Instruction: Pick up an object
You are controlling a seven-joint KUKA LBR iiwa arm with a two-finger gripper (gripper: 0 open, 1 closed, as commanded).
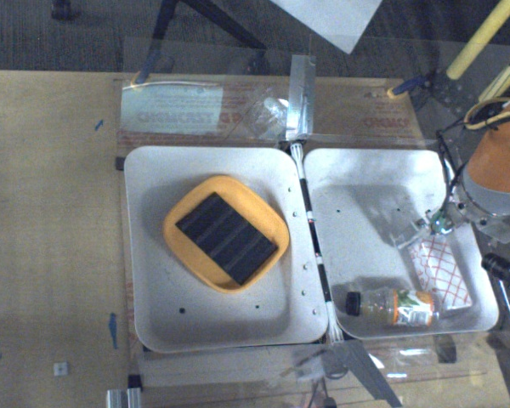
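Note:
A yellow-orange pad with a black ribbed panel [226,242] lies tilted in the middle of the left bin [153,313]. In the right bin [357,177], a small bottle with a black cap and an orange label [393,305] lies on its side near the front wall. A red-and-white checked paper tray [444,272] sits just behind it at the right. My gripper [422,228] reaches in from the right and hangs low over the right bin, just above the checked tray's far corner. Nothing shows in its grasp.
The arm's orange band [500,161] and grey wrist stand over the right bin's right wall. A metal divider [303,100] and crumpled clear plastic [268,113] lie behind the bins. The wooden bench [51,228] stretches to the left.

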